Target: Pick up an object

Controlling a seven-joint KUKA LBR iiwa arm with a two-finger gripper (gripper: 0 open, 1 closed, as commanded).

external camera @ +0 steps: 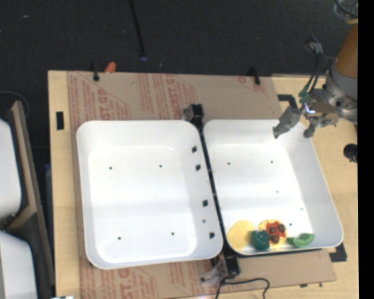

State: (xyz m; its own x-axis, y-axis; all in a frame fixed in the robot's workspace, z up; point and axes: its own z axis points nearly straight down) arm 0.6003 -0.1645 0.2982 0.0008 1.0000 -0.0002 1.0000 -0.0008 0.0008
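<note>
- Two shallow white bins side by side on a tabletop [62, 185] covered with printed cardboard.
- Left bin [143, 192]: bare white floor with a few small dark dots, rounded corners, black clips along the edge shared with its neighbour.
- Right bin [262, 173]: same shape, objects gathered in a cluster at its near edge, toward the near right corner.
- In that cluster, from left to right: a pale yellow round object [239, 234], a dark teal green object [260, 240] touching it, a red and yellow object [274, 229] just behind and beside the teal one, and a bright green object [302, 239] a little apart at the right end.
- All four lying on the bin floor, close against the near wall, well apart from the arm.
- Grey arm with an orange band [346, 52] reaching in from the right, above the far right corner of the right bin.
- Gripper [296, 123] hanging over that far corner, near the bin's rim.
- Two fingers [283, 124] spread apart and released, nothing between them; one pointing down toward the bin's far wall, the other just outside the rim.
- Dark floor beyond the tabletop at the top, with a thin black cable [135, 20] running across it.
- White boxes [0, 167] standing off the tabletop at the left edge.
</note>
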